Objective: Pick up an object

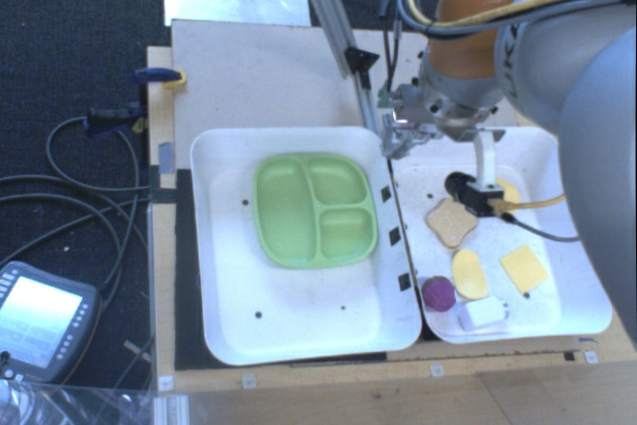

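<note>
White block (pixel 484 314): lies flat at the near edge of the right bin (pixel 575 306), just beside the purple ball.
Purple ball (pixel 439 293): sits in the near left corner of the right bin, close to the wall shared with the left bin. My guess is that it rolled until the corner stopped it.
Yellow oval (pixel 470 274): flat on the bin floor, just beyond the ball and the block.
Yellow square (pixel 524 268): a thin slab lying flat, right of the oval and apart from it.
Toast slice (pixel 451 223): flat near the middle of the right bin, toward its left wall, just beyond the oval.
Right bin contents: 5 loose things that I can count, scattered in no order. That looks like a layout meant for trial picks.
Left bin (pixel 229 314): holds 1 green plate (pixel 316 210) with 3 compartments, open side up, set toward the bin's far right corner.
Gripper (pixel 396 139): at the far left corner of the right bin, by the shared wall. I cannot tell whether it is apart or together.
Task thing: any of the 5. All lie on the bin floor, and the toast slice is nearest the gripper.
Handling, my guess: the 3 flat pieces offer little edge to grip, while the ball and the block offer more.
</note>
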